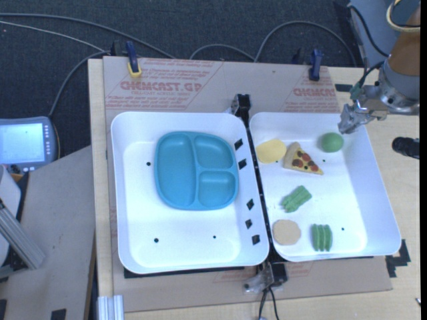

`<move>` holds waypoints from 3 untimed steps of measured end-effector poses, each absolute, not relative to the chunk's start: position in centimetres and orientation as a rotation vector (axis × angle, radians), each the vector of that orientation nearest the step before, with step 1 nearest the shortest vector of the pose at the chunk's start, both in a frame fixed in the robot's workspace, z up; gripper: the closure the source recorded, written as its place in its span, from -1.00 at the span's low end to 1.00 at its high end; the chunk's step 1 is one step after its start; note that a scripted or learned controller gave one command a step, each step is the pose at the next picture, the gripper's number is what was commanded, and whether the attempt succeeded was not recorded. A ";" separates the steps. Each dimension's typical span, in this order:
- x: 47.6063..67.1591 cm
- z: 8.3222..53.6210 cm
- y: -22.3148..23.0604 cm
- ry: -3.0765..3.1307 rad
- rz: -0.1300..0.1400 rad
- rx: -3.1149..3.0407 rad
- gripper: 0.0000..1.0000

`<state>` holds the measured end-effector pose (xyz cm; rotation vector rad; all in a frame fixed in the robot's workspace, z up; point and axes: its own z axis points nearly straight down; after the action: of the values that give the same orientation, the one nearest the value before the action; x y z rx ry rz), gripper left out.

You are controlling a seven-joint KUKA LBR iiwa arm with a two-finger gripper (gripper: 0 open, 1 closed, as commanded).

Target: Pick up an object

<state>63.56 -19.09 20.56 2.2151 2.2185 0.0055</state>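
Observation:
The right bin (373,179) holds several toy foods: a green ball (331,142), a pizza slice (301,159), a yellow piece (269,151), a green leafy piece (295,198), a tan round cookie (287,232) and a green ribbed piece (322,237). My gripper (350,124) hangs over the bin's far right corner, just up and right of the green ball. Nothing shows between its fingers.
The left bin (133,199) holds a blue divided plate (197,170). Black clips run down the divider (248,179) between the bins. Two clamps (133,64) pin the board at the back edge. A small monitor (25,141) stands at far left.

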 end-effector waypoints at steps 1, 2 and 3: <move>63.2 19.9 -13.8 2.230 0.000 2.219 1.00; 62.6 19.4 -8.8 2.230 -0.001 2.219 1.00; 61.8 21.0 -3.2 2.232 0.003 2.217 1.00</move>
<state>61.75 -3.17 20.98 2.2171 2.2316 0.0027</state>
